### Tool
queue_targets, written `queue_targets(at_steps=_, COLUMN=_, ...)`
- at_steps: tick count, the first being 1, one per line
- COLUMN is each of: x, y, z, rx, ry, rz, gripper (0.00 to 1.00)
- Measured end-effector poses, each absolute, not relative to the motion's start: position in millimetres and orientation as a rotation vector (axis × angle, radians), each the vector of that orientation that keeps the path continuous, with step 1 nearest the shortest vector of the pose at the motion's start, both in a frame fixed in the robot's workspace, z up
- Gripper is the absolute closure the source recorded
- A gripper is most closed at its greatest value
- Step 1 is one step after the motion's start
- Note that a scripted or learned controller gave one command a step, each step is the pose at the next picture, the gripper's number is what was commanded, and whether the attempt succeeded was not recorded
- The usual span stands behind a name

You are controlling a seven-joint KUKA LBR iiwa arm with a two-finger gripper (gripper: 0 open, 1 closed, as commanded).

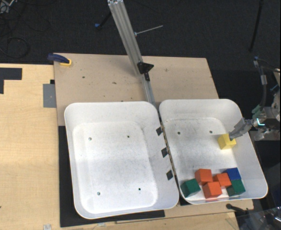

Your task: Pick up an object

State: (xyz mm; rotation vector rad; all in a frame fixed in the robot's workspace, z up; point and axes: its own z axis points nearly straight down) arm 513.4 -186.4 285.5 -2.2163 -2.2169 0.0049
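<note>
Light wooden tabletop (pixel 20 143) carries two shallow white bins side by side, the left bin (pixel 83 116) bare and the right bin (pixel 197 109) holding a yellow block (pixel 226 141) near its right wall, with a cluster of three orange blocks (pixel 212 181), two green blocks (pixel 190 187) and a blue block (pixel 233 174) packed into its near right corner. From the right edge the end effector (pixel 237 131) reaches over the right bin's wall, its tip touching or just above the yellow block's upper right corner; whether it is released or clenched I cannot tell. A slanted metal rail (pixel 128 37) rises from the tabletop behind the bins.
</note>
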Motion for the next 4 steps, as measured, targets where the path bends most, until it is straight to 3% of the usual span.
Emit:
queue_targets(at_steps=1, x=513.9, y=-187, z=287, rx=-2.221, ry=-2.217, rz=0.001, gripper=0.0)
queue_targets(at_steps=2, x=518.5, y=-179, z=238, rx=-2.218, ry=-2.214, rz=0.006, gripper=0.0)
queue_targets(at_steps=4, x=506.0, y=-195, z=130, rx=-2.216, ry=-2.214, rz=0.007, gripper=0.0)
